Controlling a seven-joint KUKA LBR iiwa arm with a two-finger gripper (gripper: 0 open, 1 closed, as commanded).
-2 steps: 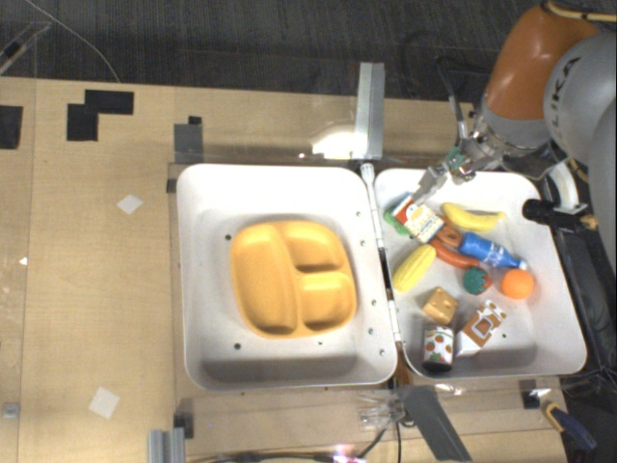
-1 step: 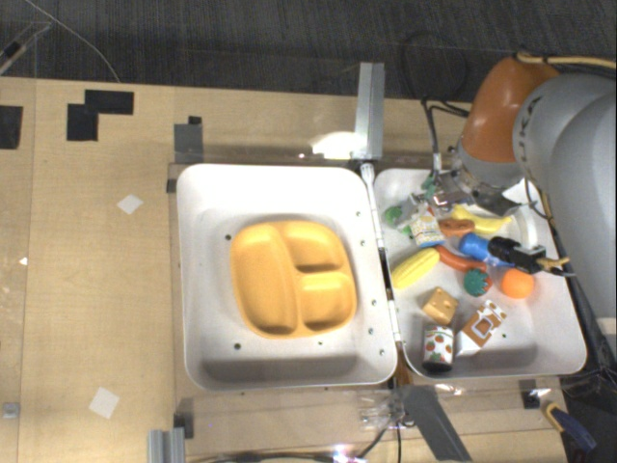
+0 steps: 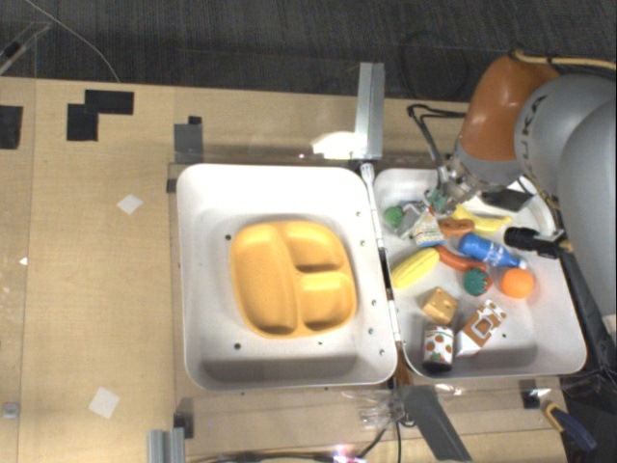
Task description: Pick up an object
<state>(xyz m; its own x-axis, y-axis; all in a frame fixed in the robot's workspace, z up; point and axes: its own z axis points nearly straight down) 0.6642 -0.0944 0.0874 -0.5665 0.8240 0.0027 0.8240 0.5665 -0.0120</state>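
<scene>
Lying slantwise just below the gripper [image 3: 442,199]: a yellow corn cob [image 3: 415,267], long axis running lower left to upper right. Hovering low by a small packet [image 3: 425,227]; finger opening impossible to tell.

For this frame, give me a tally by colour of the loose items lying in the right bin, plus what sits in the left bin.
Right bin:
Yellow: 2, corn cob, bar
Orange: 2, ball, carrot-like piece
Blue: 1, bottle
Green: 2, ball, small piece
Tan: 1, block
Patterned: 3, can, box, packet
Left bin:
Yellow: 1, divided tray
Total: 12
</scene>
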